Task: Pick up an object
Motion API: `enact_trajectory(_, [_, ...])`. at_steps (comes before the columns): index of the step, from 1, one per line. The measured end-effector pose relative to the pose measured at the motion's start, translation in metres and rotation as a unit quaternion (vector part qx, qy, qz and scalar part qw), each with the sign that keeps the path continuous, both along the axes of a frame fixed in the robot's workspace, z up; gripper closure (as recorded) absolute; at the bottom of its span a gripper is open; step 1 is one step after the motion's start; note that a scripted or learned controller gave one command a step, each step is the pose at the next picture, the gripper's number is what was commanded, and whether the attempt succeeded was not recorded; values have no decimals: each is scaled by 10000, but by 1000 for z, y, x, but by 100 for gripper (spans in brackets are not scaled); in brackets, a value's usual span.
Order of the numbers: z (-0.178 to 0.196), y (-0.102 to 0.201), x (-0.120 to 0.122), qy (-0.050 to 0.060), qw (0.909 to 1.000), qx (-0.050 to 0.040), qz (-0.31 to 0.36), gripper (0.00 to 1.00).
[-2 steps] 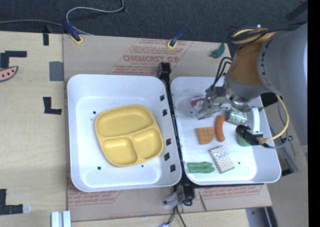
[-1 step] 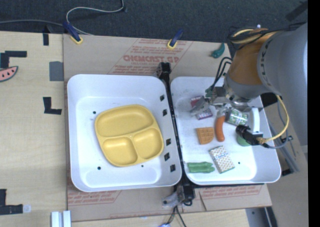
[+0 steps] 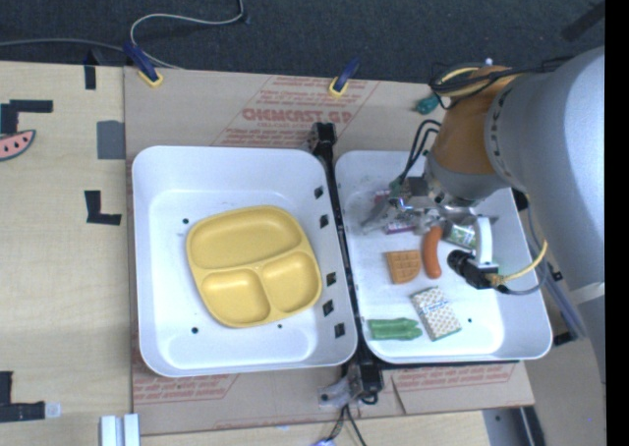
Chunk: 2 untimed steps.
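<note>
In the right bin [image 3: 521,341], nearest, lie a green packet [image 3: 394,329] and a patterned box [image 3: 435,312]. Farther in sit a tan cracker [image 3: 402,265] and an orange sausage [image 3: 431,250]. The gripper [image 3: 385,212] hangs just beyond them, low over the bin's far part; whether it is apart or together I cannot tell. The left bin [image 3: 157,238] holds a yellow divided plate [image 3: 254,264]. Beyond, the cardboard [image 3: 285,115] reads "CHEMCAST".

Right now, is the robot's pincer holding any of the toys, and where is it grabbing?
It cannot be told. The pincer sits low in the right bin, above the waffle and beside the hot dog, but no toy shows between its tips.
</note>
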State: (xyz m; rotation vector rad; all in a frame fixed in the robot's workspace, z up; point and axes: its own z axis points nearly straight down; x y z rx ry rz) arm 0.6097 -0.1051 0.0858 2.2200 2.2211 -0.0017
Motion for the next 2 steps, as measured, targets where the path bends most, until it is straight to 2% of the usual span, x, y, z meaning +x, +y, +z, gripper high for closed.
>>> enact_trajectory(1, [10,0,0,-10,10000,-4,3,100])
enact_trajectory(2, [122,27,12,-9,10000,4,8,100])
